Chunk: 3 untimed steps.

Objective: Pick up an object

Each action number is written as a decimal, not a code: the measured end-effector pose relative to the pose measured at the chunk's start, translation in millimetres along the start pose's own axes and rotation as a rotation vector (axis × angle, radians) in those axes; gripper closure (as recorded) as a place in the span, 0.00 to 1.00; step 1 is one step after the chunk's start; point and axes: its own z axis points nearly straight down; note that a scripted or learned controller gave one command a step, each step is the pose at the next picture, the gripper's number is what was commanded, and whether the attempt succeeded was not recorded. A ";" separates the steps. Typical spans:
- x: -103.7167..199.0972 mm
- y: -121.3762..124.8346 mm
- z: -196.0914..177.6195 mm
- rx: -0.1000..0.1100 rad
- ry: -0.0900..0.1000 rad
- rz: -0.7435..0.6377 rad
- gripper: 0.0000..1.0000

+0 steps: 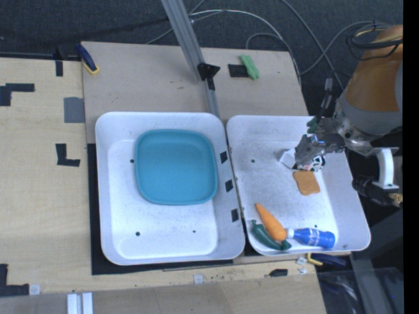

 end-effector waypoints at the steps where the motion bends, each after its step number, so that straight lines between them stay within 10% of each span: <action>1: 51.4 18.3 15.3 0.004 0.001 -0.004 1.00; 3: 148.3 49.9 32.7 0.004 0.001 -0.003 1.00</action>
